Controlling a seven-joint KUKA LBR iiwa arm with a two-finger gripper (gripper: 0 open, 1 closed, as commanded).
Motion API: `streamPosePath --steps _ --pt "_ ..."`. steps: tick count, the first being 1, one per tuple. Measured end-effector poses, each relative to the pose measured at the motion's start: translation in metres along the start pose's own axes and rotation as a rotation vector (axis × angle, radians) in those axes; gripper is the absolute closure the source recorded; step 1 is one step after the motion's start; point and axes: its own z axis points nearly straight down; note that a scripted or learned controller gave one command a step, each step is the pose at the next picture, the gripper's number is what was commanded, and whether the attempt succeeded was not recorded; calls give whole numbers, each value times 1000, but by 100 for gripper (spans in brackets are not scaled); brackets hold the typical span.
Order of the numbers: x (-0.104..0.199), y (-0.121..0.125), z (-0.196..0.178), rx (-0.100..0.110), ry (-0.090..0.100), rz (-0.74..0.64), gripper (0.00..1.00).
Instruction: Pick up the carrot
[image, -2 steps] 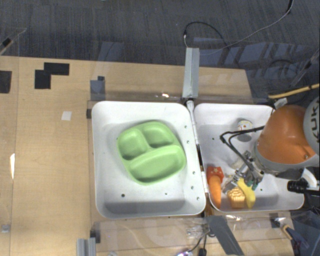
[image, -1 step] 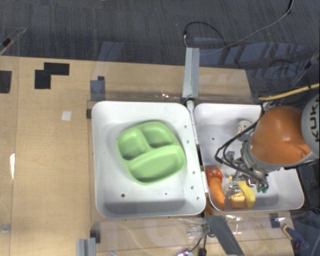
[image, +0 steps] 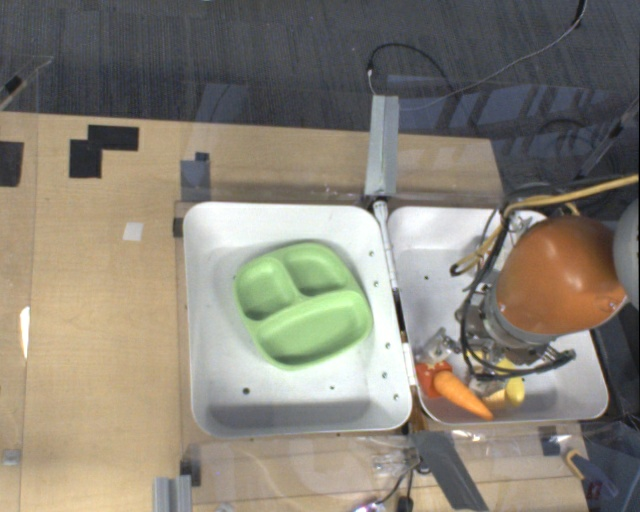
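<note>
The arm (image: 555, 275) is reaching in from the right of the frame and hanging over the right bin (image: 430, 240), its orange band covering most of what lies beneath. The gripper (image: 490, 360) is sitting low in the bin's lower half, but its tip is buried under the wrist and cables, so whether it is spread or closed, or has anything in it, I cannot tell.

The carrot (image: 462, 395) is lying at the bin's lower edge, lower centre-right of the frame, tilted with its point toward the lower right. It is resting just beside a red item (image: 428, 378) on its left and a yellow item (image: 512, 391) on its right.

Crowding is the risk: a closing grip may be catching a neighbour instead, or nudging the carrot against the bin wall so it rolls out. The red and yellow items are too small and partly covered to identify. The left bin (image: 210, 300) is holding a green plate (image: 302, 305).
</note>
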Motion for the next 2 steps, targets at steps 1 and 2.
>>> streamPosePath --steps 1,2 --pt "20 -20 1 -2 0 103 0" --pt "14 -21 1 4 8 508 0"
